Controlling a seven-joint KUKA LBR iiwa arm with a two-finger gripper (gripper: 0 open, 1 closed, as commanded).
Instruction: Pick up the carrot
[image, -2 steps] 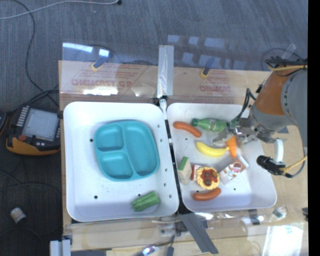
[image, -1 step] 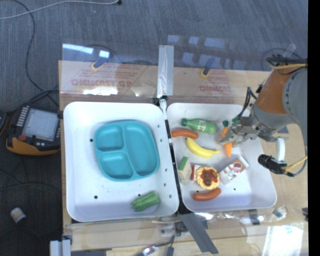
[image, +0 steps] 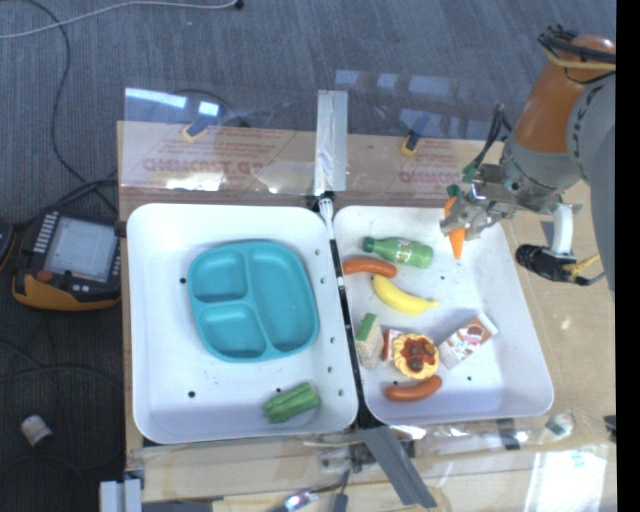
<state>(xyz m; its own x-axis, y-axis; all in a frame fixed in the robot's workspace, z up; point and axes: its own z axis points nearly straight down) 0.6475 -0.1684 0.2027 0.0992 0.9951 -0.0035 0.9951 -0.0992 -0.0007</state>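
The carrot (image: 457, 238) is small and orange, with its pointed tip hanging downward over the far right part of the right bin (image: 520, 300). My gripper (image: 466, 208) comes in from the right under the orange wrist band and is shut on the carrot's upper end. The carrot looks raised off the bin floor, just right of the green bottle (image: 398, 251).
The right bin also holds a sausage (image: 368, 266), a banana (image: 400, 294), a sandwich wedge (image: 369, 341), a pizza slice (image: 413, 353), a red-and-white carton (image: 468, 340) and a hot dog (image: 413, 388). In the left bin lie a teal divided plate (image: 252, 300) and a green vegetable (image: 291, 402).
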